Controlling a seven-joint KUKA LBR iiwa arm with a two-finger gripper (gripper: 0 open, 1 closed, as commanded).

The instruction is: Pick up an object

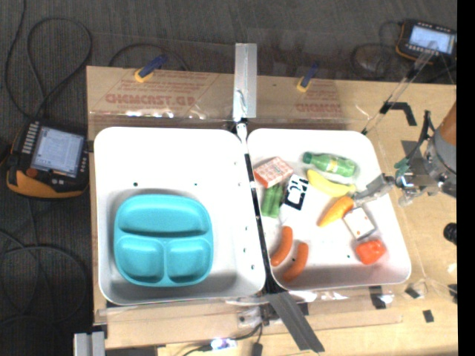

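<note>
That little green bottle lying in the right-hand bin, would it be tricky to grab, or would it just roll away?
The green bottle lies on its side on the bin's smooth white floor, so a nudge would probably set it rolling. Its rounded, shiny-looking surface may slip between fingers. The banana lying right beside it might stop a roll that way.

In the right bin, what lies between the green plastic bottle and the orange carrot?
In the camera view, a yellow banana lies between the green plastic bottle and the orange carrot, slanting across the white bin.
</note>
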